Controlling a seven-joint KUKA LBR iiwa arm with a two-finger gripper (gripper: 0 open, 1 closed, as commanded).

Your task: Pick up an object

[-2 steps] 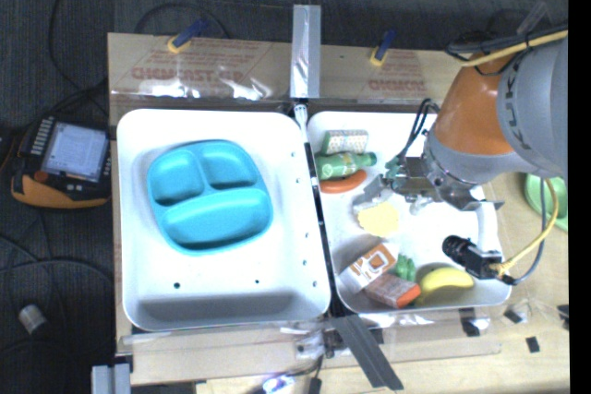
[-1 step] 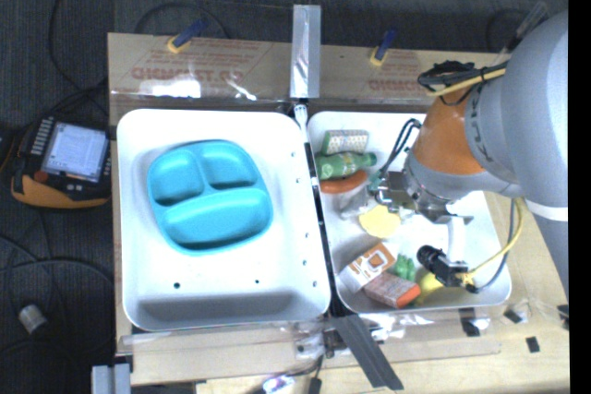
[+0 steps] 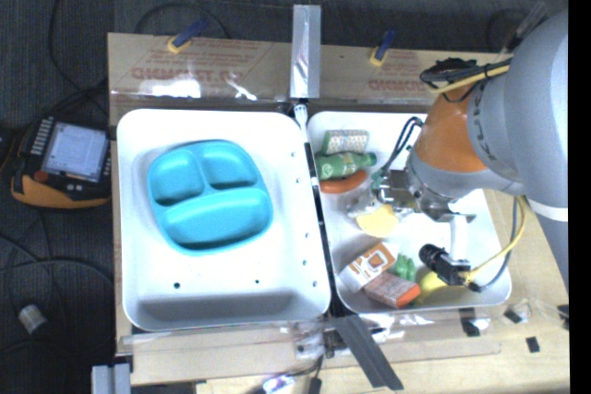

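My gripper hangs low in the right bin, just above a pale yellow piece that lies in the middle of it. To the gripper's left lie a green bottle, a red-orange piece under it and a striped packet at the back. At the bin's front sit an orange and white carton, a brown-red packet, a small green piece and a yellow piece. The grey arm with its orange band covers the bin's right part.
A blue divided plate lies in the left bin. A thin wall separates the two bins. A handheld device rests on the floor at the far left, off the bench.
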